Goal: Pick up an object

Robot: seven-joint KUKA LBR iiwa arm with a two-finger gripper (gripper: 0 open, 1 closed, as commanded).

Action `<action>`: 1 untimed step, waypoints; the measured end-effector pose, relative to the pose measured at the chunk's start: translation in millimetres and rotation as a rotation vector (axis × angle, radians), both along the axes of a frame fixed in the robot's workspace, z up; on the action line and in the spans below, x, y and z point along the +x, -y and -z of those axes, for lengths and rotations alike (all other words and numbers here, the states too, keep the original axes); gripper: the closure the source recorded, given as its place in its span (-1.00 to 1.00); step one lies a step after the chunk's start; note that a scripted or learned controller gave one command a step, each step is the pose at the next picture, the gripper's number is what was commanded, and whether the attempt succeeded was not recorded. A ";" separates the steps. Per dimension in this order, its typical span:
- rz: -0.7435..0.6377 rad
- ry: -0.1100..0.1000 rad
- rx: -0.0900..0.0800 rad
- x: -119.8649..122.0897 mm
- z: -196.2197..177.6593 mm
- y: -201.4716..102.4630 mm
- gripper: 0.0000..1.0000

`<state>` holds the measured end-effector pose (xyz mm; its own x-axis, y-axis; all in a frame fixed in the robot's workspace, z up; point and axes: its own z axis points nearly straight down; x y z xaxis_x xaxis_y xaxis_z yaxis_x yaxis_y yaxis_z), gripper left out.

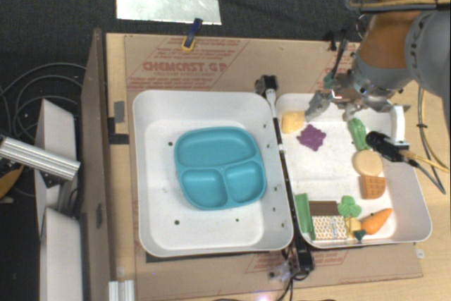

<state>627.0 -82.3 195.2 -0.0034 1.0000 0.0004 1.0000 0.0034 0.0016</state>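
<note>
Grey arm [430, 46], orange band [391, 17], black cables [366, 2]

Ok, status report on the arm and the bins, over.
Gripper over the right bin's far edge, nothing seen held. Toys lie loose in it: yellow piece, purple piece, carrot. Left bin holds a blue divided tray.

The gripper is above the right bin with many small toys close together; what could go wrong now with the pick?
1. The gripper hangs between the yellow piece, purple piece and green vegetable, so it may close on nothing or nudge a neighbour.
2. The yellow piece lies against the bin wall, which might block a finger.
</note>
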 end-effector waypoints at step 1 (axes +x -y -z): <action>0.002 -0.004 -0.001 8.5 59.7 5.7 -1.00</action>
<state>635.5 -88.0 135.5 -0.0013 1.0000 -0.0003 1.0000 0.0013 -0.0020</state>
